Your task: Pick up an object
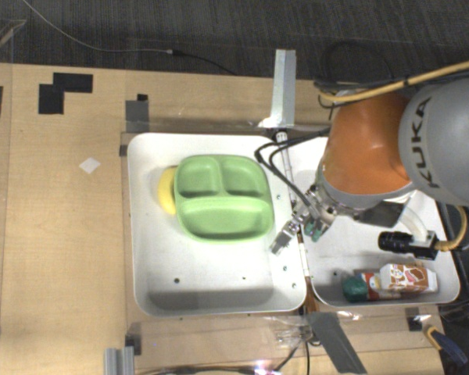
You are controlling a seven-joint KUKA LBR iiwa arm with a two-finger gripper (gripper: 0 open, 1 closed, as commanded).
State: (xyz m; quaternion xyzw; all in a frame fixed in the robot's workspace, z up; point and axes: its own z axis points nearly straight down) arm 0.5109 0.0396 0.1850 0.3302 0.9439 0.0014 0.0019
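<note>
Hand (297, 229) hangs over the wall between the bins; whether it is open I cannot tell. Green divided plate (222, 195) lies at nine o'clock, bottle (391, 281) at four: centre over one before descending.

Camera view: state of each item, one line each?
Green divided plate: upright in left bin, compartments bare.
Yellow object: tucked under the plate's left edge, mostly hidden.
Bottle: lying on its side in right bin, green cap on.
Gripper: over the bins' divider, holding nothing visible.
</note>
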